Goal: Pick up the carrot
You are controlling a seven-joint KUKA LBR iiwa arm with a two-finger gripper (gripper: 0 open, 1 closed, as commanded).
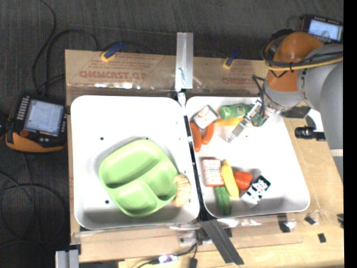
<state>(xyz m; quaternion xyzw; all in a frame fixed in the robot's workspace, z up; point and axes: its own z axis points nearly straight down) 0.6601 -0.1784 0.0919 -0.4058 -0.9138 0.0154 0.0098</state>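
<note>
The carrot (pixel 195 138) is an orange stick lying along the left wall of the right bin (pixel 290 166), near its back. A second orange-red piece (pixel 208 132) lies right beside it. My gripper (pixel 236 132) reaches in from the upper right and hangs low over the back of the right bin, pointing down and to the left. It is to the right of the carrot, with a small gap between them. Nothing shows held in it.
At the back of the right bin are a small white box (pixel 204 115), a green item (pixel 234 110) and a yellow-orange piece (pixel 230 122). Toward the front lie a pink packet (pixel 211 172), yellow, red and green toy vegetables (pixel 230 180) and a black-and-white block (pixel 257 187). The left bin (pixel 89 116) holds a green divided plate (pixel 139 175) and a beige item (pixel 182 188).
</note>
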